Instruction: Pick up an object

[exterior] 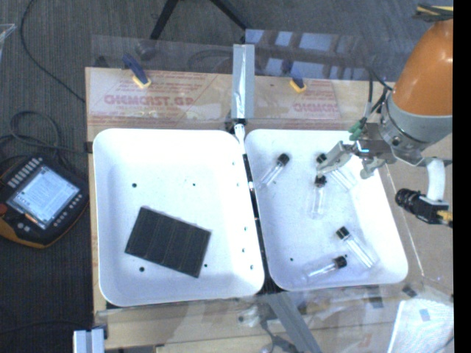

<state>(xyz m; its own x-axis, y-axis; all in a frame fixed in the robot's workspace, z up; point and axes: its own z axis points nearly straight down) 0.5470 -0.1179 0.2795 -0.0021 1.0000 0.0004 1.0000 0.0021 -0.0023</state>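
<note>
Two white bins sit side by side on the tabletop. Left bin holds a dark ribbed slab, with bare floor around it. Right bin holds clear black-capped vials: one near its back-left, one mid-bin, two near its front rim. Claw hovers above the back-right area, arm cut off; whether released or clenched, I cannot tell.

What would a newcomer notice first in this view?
Probably the arm with its orange band at the upper right, its claw over the right bin. Next, the dark slab lying in the left bin. Then the clear black-capped vials scattered in the right bin.
</note>
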